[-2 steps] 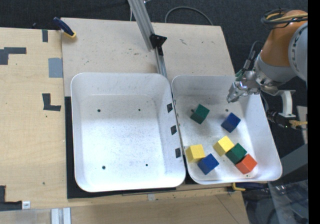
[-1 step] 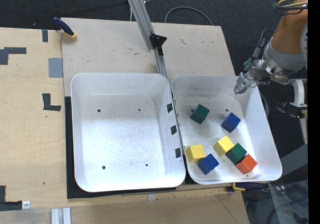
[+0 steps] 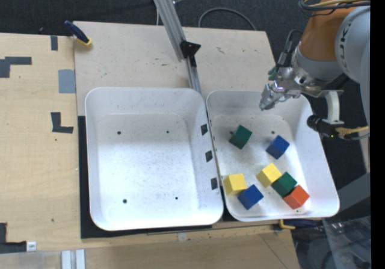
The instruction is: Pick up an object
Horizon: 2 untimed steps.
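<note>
The right bin (image 3: 313,153) holds several small cubes. A green cube (image 3: 240,136) lies near its middle, a blue cube (image 3: 277,147) to its right. Toward the front sit a yellow cube (image 3: 235,183), a blue cube (image 3: 250,196), a second yellow cube (image 3: 269,174), a dark green cube (image 3: 284,183) and a red-orange cube (image 3: 296,197). My gripper (image 3: 268,100) hangs over the bin's far edge, up and to the right of the green cube, with nothing seen between its fingers. Whether the fingers are apart is too small to tell.
The left bin (image 3: 96,141) stands beside the right one. A slanted metal pole (image 3: 171,15) runs down to the gap between the bins. Cables (image 3: 228,15) lie on the bench behind. A blue and yellow tool (image 3: 78,32) rests at the far left.
</note>
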Available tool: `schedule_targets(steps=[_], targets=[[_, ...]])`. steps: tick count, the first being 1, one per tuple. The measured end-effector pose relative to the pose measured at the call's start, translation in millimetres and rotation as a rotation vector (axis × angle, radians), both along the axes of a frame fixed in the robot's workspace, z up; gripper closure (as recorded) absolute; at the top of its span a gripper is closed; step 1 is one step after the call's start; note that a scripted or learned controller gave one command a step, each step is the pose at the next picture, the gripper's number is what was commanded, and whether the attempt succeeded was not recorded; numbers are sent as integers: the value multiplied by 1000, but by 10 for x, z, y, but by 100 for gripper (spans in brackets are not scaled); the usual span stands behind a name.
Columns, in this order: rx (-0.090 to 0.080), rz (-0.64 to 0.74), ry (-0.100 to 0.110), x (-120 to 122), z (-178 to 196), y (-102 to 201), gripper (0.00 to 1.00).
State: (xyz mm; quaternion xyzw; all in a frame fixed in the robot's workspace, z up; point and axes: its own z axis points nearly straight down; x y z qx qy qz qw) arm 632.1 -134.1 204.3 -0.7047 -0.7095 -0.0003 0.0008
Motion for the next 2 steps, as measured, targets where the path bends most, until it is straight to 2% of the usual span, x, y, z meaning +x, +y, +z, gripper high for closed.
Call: schedule_targets(steps=[1, 2], targets=[[0, -1, 1, 13, 25, 440, 100], [0, 1, 0, 90, 17, 1067, 100]])
